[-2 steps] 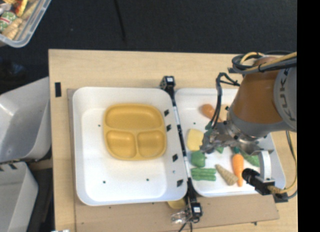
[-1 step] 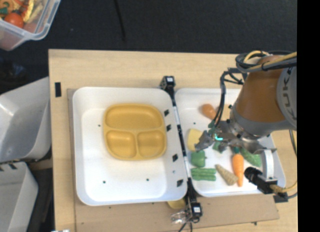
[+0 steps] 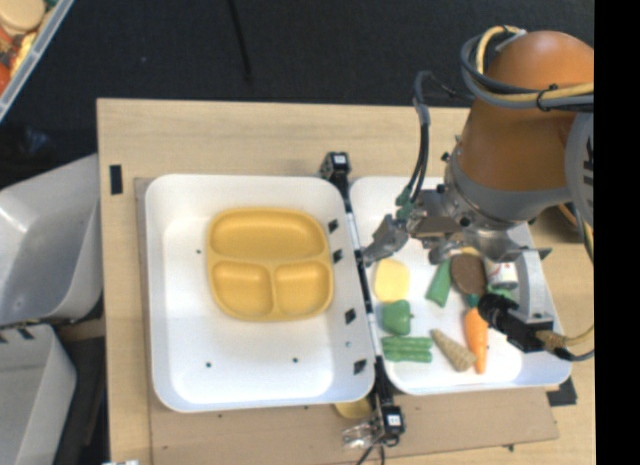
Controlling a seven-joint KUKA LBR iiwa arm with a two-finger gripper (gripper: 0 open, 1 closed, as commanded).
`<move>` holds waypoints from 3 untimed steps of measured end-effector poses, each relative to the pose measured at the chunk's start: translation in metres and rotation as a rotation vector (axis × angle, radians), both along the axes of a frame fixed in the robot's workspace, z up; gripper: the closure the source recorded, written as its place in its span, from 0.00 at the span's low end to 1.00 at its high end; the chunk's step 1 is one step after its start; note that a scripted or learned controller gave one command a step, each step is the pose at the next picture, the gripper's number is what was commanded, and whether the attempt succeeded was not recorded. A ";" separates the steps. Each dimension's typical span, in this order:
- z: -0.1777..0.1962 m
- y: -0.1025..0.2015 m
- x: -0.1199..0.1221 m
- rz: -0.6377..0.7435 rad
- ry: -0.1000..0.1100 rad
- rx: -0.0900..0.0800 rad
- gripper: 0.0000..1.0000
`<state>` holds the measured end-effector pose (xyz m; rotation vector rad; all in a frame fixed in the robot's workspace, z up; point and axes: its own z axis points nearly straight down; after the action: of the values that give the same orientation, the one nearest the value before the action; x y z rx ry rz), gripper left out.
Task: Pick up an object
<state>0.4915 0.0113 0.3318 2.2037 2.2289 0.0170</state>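
Camera view: gripper hovers just above the yellow piece in the right bin, nothing held; can't tell jaw width. Looks like approach step. Next: descend onto the yellow piece, then close.

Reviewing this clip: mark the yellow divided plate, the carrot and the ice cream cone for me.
yellow divided plate (image 3: 268,233): camera view, on its large upper compartment.
carrot (image 3: 476,336): camera view, mid orange body.
ice cream cone (image 3: 453,350): camera view, middle of the tan cone.
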 end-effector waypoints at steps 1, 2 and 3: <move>0.004 -0.005 0.000 -0.004 0.010 -0.004 1.00; 0.095 0.065 -0.001 -0.001 0.002 0.001 1.00; 0.101 0.059 -0.001 -0.002 0.010 -0.005 1.00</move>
<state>0.4909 0.0707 0.4328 2.2088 2.2290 0.0003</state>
